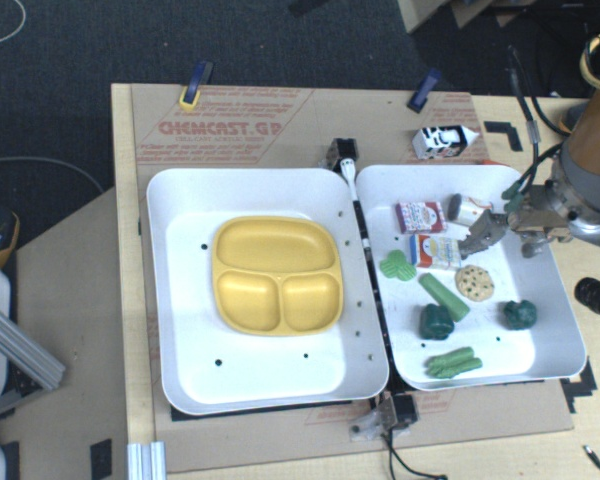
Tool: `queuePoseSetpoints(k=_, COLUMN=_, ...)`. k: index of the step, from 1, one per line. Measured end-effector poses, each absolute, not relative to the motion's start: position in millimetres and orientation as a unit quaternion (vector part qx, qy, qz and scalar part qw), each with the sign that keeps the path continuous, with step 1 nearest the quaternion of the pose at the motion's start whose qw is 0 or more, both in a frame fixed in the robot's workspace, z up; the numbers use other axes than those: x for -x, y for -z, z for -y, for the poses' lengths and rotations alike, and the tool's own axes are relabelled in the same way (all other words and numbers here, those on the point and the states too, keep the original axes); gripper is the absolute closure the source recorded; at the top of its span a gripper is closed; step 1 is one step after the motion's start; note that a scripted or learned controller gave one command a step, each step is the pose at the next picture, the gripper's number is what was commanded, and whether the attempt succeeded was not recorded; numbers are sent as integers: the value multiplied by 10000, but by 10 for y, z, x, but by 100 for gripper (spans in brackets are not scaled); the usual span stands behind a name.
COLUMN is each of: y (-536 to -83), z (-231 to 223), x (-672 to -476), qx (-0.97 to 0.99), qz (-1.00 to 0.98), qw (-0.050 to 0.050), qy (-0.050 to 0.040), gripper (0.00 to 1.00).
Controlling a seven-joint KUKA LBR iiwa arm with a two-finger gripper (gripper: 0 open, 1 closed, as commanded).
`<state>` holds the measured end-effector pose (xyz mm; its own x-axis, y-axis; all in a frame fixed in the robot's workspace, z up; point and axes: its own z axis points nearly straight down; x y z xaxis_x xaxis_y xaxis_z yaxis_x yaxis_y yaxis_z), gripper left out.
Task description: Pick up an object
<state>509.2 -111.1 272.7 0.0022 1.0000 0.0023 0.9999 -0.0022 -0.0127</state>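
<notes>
A: Bench notes, as we logged them. Two shallow white bins sat side by side on a brown board. We found the left bin bearing a yellow divided plate with three compartments, lying near the bin's middle.

B: And the right bin?

A: We counted a scatter of toy food there. A small maroon-and-white packet lay toward the far edge, with a red, white and blue carton just beside it on the near side. Left of that carton we noted a green leafy piece. A round chocolate-chip cookie lay near the bin's middle, a light green cylinder touching or just beside it, and a dark green lump at the cylinder's near end. A bundle of green beans lay close to the near wall, and a second dark green lump sat well apart toward the right.

B: Where did we place the gripper?

A: We saw the arm come in from the right, its gripper over the bin's far half, above the carton and cookie. The fingers looked slightly parted; we saw nothing between them. A small grey cylinder sat just beside the gripper.

B: Outside the bins?

A: We noted a black-and-white cow-patterned box on the board, beyond the right bin.
</notes>
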Motion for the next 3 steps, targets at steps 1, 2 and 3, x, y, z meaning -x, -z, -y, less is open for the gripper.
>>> queuePoseSetpoints(k=1, y=-2782, z=1109, x=-5111, qx=7070, qz=7072, qw=6, qy=-2, gripper=0)
queuePoseSetpoints(k=2, y=-2351, z=1127, x=-5130, qx=7074, qz=7068, qw=30, qy=-17, gripper=0)
queuePoseSetpoints(k=3, y=-1720, z=1076, x=-5106, qx=7073, qz=7069, qw=41, qy=-20, gripper=0)
